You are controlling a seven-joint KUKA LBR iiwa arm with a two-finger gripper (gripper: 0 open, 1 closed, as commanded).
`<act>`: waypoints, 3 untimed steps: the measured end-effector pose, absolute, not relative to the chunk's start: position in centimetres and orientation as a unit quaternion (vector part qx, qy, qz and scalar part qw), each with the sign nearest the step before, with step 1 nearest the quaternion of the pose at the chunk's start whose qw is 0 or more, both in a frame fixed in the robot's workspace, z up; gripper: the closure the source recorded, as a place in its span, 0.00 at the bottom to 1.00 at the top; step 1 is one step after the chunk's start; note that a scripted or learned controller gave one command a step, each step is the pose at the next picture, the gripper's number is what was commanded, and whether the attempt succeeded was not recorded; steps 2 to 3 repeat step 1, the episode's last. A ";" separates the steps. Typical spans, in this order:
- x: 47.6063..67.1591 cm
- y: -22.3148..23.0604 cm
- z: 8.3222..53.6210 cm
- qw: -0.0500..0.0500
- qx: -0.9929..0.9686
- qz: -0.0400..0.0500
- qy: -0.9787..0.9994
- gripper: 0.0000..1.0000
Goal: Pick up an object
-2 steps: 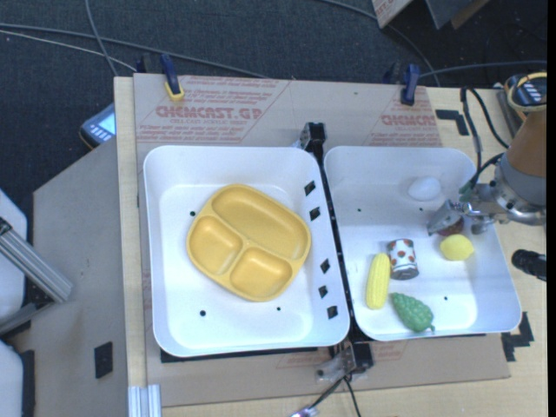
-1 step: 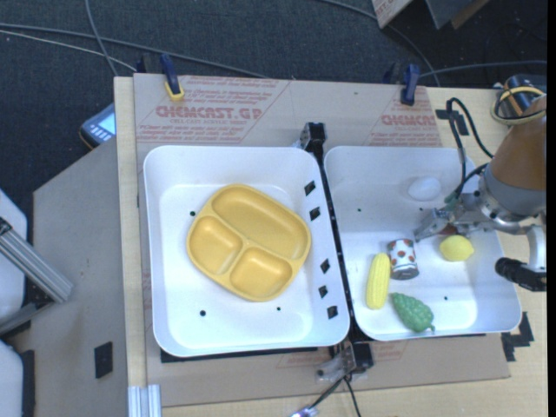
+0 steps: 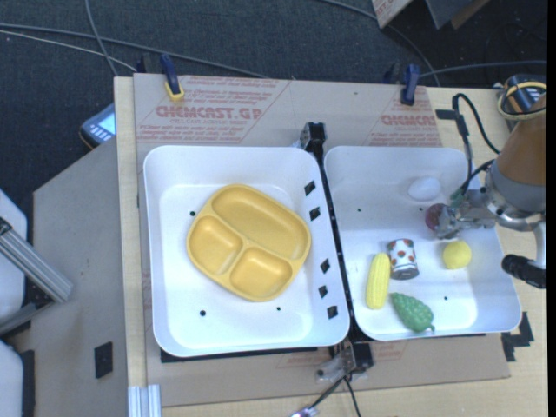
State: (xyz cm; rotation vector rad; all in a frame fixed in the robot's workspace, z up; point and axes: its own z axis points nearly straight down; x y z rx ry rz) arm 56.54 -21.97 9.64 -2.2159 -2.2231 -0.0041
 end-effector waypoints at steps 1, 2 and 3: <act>56.2 -21.9 14.1 -0.002 -0.707 -0.001 -0.707 1.00; 56.2 -21.9 14.1 -0.002 -0.707 -0.001 -0.707 1.00; 56.2 -21.9 14.1 -0.002 -0.707 -0.001 -0.707 1.00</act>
